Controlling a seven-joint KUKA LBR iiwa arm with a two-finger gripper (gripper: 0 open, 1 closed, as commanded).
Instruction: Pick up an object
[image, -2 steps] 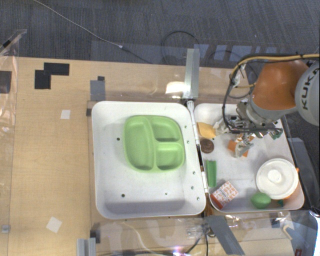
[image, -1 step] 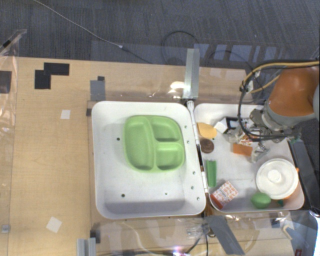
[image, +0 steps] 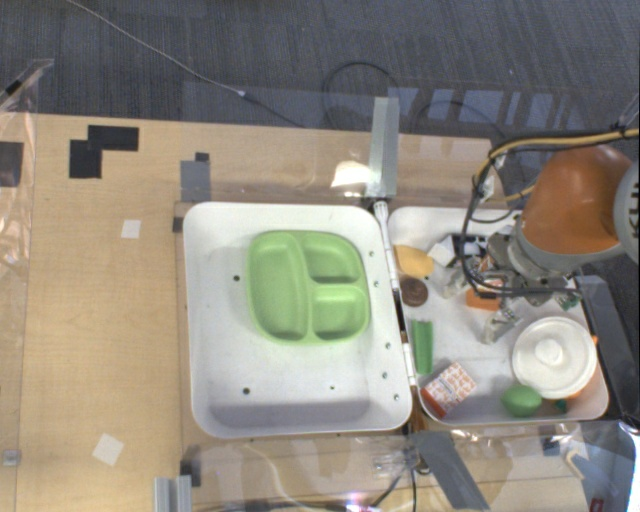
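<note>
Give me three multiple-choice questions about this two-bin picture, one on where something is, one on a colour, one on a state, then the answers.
1. Where does the divided tray lie?
A. In the left bin
B. In the right bin
C. On the bench outside the bins

2. What colour is that tray?
A. Red
B. Green
C. Blue

3. How does the arm stand?
A. Over the left bin
B. Over the right bin
C. Clear of both bins

Answers: 1 A, the tray sits in the middle of the left bin. 2 B, it is light green against the white bin. 3 B, the arm reaches in from the right and hangs over the right bin, above the small things and beside a white lid.
</note>
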